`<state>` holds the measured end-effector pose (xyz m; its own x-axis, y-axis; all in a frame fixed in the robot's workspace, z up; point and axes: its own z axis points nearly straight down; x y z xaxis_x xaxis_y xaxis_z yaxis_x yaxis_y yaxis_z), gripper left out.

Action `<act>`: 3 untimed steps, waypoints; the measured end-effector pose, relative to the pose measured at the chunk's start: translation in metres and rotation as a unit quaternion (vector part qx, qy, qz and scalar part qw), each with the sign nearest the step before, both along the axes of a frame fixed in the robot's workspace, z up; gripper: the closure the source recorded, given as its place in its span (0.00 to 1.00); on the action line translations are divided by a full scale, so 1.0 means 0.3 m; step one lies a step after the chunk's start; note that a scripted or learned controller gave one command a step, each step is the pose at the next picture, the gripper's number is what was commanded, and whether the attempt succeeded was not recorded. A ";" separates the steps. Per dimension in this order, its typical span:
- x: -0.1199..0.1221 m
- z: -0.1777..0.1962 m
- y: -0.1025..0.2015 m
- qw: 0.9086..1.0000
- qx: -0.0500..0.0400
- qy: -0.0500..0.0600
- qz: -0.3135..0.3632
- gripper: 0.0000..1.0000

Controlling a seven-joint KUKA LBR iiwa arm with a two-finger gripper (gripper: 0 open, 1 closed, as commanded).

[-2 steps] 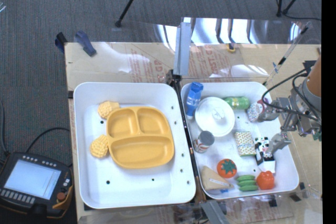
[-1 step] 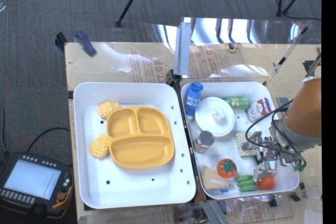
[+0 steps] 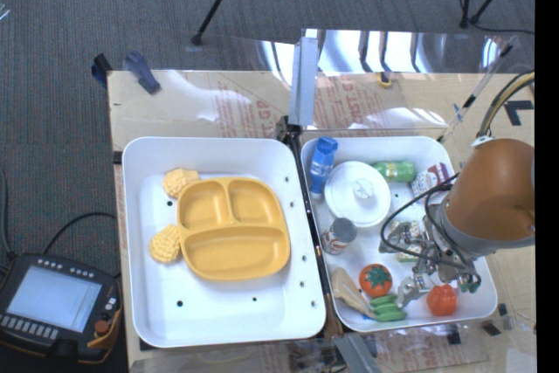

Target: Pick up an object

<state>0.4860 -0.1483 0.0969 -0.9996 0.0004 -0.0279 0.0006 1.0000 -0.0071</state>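
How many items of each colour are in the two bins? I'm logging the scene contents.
Yellow: 3 (divided plate, two corn pieces)
Blue: 1 (bottle)
White: 1 (round lid)
Green: 2 (bottle, pea pod)
Red: 2 (tomato, red fruit)
Grey: 1 (can)
Total: 10

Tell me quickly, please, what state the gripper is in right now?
Gripper: low in the right bin, between the two tomatoes; cannot be told whether it is open, closed or holding anything.
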 end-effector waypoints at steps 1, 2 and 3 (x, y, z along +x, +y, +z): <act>-0.025 0.362 -0.226 0.999 0.000 0.008 0.049 0.00; 0.086 -0.004 -0.213 0.995 -0.001 0.001 0.096 0.00; 0.009 -0.012 -0.069 0.996 0.000 0.006 0.094 0.00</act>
